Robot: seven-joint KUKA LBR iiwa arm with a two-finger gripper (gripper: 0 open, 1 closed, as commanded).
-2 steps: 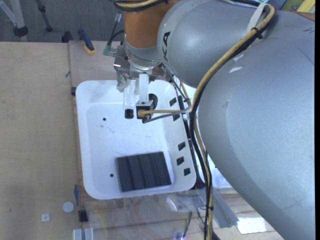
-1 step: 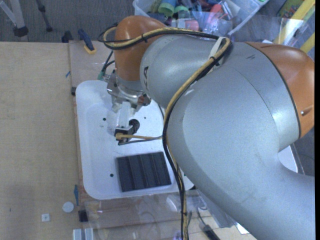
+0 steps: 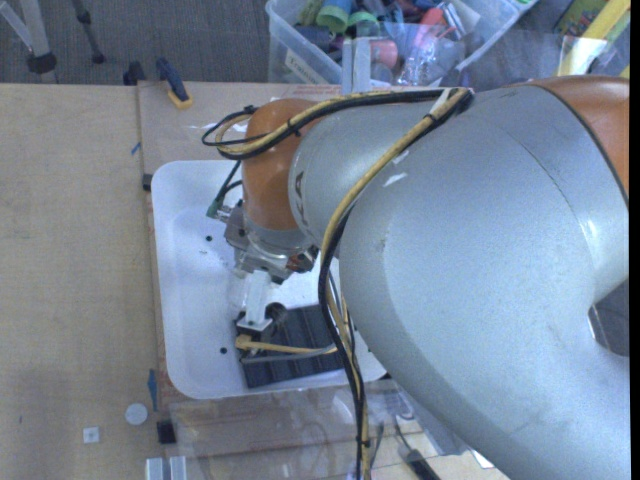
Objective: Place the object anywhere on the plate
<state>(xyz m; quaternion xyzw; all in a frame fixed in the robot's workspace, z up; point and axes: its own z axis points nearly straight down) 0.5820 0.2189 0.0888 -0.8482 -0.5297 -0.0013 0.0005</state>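
Observation:
My gripper (image 3: pixel 257 311) hangs low over the near part of the left white bin (image 3: pixel 185 268), below the orange wrist band (image 3: pixel 268 173). Its pale tip sits right at the far edge of a dark, flat, ribbed object (image 3: pixel 292 356) that lies on the bin floor near the front rim. A thin yellow strip (image 3: pixel 285 347) runs across that dark object. Whether the gripper touches or holds anything cannot be made out. The grey arm (image 3: pixel 470 268) hides the bin's right part and everything to the right of it.
Bare bin floor shows to the left of and beyond the gripper. The wooden bench (image 3: pixel 70 268) lies left of the bin. A clear tub of coloured toys (image 3: pixel 400 18) stands behind. Small fittings (image 3: pixel 135 413) sit by the front left corner.

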